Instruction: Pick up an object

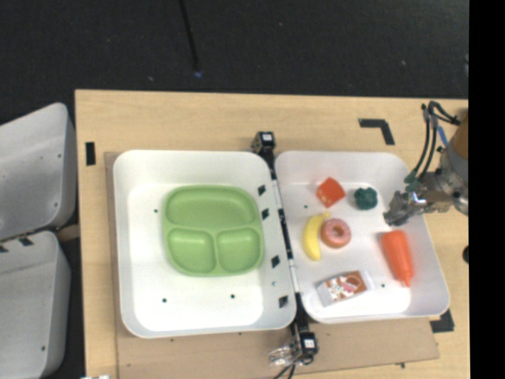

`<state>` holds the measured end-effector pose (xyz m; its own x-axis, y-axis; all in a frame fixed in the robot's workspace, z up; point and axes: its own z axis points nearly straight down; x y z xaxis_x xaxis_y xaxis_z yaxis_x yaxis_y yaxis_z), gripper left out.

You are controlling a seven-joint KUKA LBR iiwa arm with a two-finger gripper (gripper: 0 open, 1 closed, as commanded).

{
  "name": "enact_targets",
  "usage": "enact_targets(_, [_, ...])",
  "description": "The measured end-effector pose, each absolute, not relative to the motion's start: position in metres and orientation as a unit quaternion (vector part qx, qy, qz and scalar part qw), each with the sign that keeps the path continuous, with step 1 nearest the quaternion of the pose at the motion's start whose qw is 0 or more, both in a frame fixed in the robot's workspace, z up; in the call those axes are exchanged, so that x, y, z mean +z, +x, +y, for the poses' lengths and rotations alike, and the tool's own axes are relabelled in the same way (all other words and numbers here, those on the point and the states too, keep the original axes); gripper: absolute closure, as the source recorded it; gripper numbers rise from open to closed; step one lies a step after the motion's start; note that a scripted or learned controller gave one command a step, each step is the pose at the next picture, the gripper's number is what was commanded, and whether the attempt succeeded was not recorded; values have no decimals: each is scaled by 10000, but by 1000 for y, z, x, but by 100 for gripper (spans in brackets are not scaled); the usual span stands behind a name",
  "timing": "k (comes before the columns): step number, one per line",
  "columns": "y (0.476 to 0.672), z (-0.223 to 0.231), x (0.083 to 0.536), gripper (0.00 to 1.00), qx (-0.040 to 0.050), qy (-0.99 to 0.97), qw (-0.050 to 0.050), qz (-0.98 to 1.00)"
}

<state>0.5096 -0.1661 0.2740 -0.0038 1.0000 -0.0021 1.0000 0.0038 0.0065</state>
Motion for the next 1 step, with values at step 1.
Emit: enact_targets(1, [516,-121,261,100,5,7050,6,7092])
